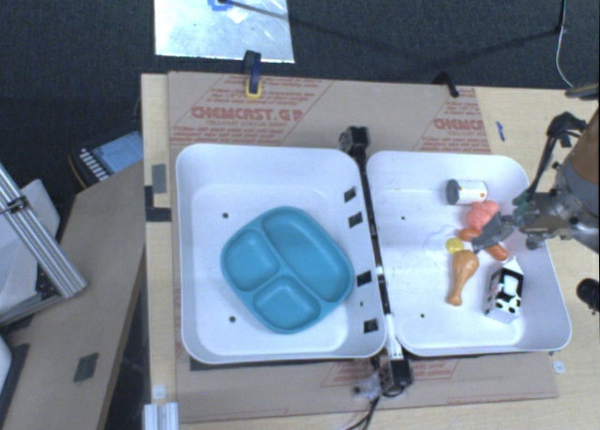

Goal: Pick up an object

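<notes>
Stage: early on, nothing looks lifted so far.
Hand: the hand (499,234) is low in the right bin (412,231), tip right in the toy cluster; spread or pinched, can't tell from up here.
Candidates: pink toy (481,215), chicken drumstick (461,275), cow-print block (506,293) and white cylinder (467,191) all lie on the bin floor.
Left bin: the left bin (216,175) has a blue divided plate (286,269).
Left to do: an actual grab and lift, by the look of it.
</notes>
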You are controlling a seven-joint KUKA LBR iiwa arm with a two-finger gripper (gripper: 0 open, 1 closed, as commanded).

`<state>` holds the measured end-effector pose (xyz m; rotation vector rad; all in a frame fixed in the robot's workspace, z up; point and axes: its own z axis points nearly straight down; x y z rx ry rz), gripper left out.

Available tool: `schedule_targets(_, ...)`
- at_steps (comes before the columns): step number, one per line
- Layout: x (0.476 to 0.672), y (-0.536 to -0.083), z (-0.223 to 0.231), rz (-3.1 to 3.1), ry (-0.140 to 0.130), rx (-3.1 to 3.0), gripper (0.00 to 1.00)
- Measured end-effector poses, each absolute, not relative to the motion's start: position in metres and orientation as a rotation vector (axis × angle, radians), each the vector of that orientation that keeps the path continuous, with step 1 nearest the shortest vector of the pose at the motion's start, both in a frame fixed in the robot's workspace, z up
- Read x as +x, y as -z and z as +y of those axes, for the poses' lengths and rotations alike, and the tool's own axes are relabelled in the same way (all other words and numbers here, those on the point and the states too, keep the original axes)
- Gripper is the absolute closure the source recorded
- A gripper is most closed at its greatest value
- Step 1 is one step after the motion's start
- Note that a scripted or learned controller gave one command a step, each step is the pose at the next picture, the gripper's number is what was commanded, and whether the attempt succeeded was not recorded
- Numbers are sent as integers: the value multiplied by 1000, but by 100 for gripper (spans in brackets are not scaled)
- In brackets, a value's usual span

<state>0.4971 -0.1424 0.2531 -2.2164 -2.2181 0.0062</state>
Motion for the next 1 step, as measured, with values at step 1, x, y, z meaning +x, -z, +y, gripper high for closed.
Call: schedule_targets(1,499,-257,-142,-2226,2,-2219,0)
